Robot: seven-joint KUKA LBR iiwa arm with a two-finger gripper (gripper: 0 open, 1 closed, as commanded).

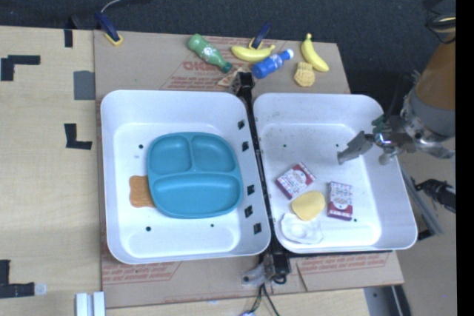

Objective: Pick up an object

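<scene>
The counter (pixel 67 181) carries two bins; the right bin (pixel 370 107) holds two red packets (pixel 295 180) (pixel 340 200) and a yellow lump (pixel 308 205) toward its near side. The gripper (pixel 364 146) hangs over the bin's right part, nothing visibly between its jaws, though I cannot tell whether they are spread. The packets lie left of and nearer than it.

A grey robot arm enters from the three o'clock side, with an orange band showing above its wrist near the frame's edge. The wrist is bulky, grey and metallic, with small fittings around it. From it the gripper (pixel 355 149) stretches toward nine o'clock, tilted slightly down toward eight o'clock. It tapers to a dark, narrow tip. The fingers appear as one slim dark shape, with nothing visible between them.
</scene>
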